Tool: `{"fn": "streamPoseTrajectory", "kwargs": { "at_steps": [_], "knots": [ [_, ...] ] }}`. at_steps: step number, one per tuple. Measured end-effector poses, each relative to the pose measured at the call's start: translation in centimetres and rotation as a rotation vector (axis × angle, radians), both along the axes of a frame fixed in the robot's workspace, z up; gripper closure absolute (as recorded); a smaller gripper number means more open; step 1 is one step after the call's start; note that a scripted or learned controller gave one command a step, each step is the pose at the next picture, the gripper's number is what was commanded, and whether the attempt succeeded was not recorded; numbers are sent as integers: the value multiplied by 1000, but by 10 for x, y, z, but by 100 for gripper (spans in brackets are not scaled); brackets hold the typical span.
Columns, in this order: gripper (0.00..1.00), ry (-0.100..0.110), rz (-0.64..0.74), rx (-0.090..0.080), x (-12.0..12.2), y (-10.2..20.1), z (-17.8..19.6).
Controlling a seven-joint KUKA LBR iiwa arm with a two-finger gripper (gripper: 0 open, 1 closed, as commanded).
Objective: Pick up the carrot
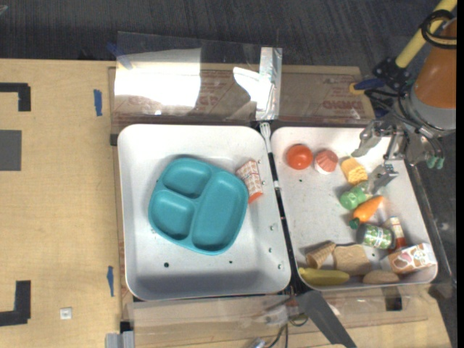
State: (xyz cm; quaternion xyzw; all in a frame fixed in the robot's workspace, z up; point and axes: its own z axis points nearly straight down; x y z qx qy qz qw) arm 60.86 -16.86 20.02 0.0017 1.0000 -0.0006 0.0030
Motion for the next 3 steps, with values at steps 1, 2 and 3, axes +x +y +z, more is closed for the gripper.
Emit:
{"fn": "streamPoseTrajectory", "kwargs": {
  "at_steps": [1,2,3],
  "knots": [
    [0,9,25,3,-15,-8,-103],
    [0,-6,53,0,-64,-12,-111],
    [0,-8,-59,0,-33,19,-111]
  ]
}}
